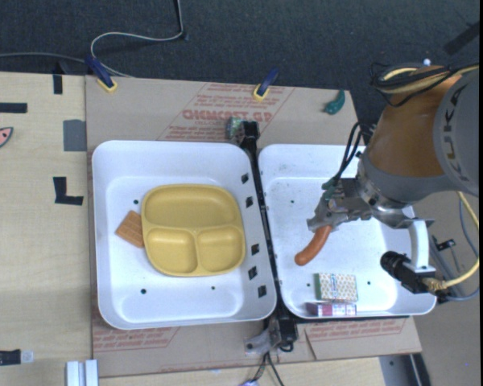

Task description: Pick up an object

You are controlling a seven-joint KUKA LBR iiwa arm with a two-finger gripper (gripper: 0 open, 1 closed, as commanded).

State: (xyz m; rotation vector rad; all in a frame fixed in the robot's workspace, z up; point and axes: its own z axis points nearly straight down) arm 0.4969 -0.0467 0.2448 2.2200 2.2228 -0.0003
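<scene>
Here, in the right bin (290, 167), the tool (332, 218) seems to pinch the upper end of an orange sausage (313, 245) hanging slantwise; it looks light, smooth and slippery, best gripped mid-length.

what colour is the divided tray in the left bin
Yellow, a plain pale mustard; the divided tray shows clearly in the camera view.

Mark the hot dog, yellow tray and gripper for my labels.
hot dog (311, 247): camera view, mid-sausage.
yellow tray (195, 228): camera view, centre divider.
gripper (328, 217): camera view, between fingertips, at the sausage's upper end.
</scene>
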